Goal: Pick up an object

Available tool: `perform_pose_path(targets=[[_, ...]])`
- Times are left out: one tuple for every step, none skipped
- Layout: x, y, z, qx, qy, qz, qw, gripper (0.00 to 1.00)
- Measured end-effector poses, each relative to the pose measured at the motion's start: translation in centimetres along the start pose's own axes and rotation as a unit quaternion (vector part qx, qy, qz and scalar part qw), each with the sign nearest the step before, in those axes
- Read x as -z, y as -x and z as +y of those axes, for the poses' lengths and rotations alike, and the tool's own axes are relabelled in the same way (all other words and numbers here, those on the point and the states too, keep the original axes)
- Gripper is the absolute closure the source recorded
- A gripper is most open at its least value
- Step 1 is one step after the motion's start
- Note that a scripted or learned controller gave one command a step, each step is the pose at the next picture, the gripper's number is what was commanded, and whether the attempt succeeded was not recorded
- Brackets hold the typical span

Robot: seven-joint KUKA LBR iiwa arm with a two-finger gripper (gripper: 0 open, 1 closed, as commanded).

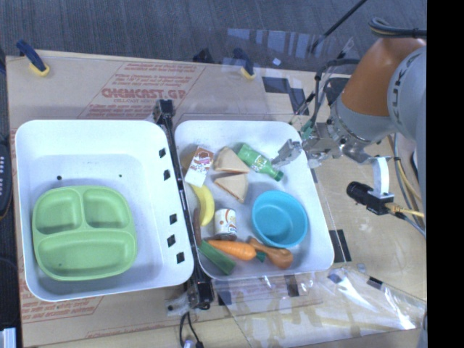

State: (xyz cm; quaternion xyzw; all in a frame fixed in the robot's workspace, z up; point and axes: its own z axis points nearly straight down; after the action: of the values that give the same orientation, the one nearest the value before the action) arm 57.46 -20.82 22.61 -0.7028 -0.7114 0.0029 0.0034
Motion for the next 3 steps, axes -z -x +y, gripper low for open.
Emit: perform_pose_path(targets=[[-11.6, -1.3, 3.0, 0.077, 0.007, -0.003, 0.9970, 0.00], [-13.2, 0.2, 8.0, -0.100, 0.000, 0.000, 0.9950, 0.00], [-12.2, 0.1, 8.0, -0.093, -0.003, 0.000, 0.9956, 1.00]])
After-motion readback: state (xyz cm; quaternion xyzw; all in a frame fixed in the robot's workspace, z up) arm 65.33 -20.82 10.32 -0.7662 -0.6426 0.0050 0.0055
